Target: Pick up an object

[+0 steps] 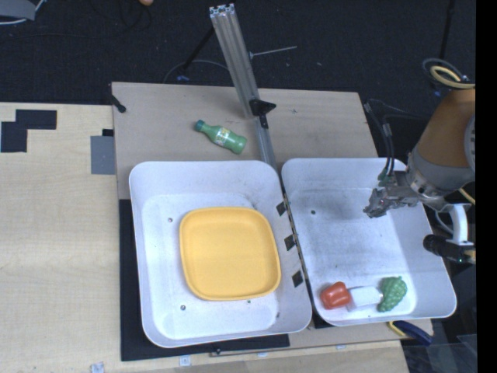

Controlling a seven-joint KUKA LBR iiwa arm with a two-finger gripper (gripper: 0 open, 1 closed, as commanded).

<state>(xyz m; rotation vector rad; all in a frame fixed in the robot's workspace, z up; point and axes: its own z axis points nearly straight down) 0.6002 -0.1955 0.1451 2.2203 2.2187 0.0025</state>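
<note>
Nearest, in the right bin [365, 239], a red pepper [335, 294], a white piece [363, 295] and a green broccoli [393, 292] are seen in a row by the front wall, touching or almost touching. Left of them, a yellow plate [230, 252] is laid flat in the left bin [155, 208]. Farther back, the hand [378, 204] is seen over the right bin's far right part, well apart from the three things; whether it is open or closed cannot be told. On the worktop [318, 123] behind the bins, a green bottle [220, 136] is lying.
</note>
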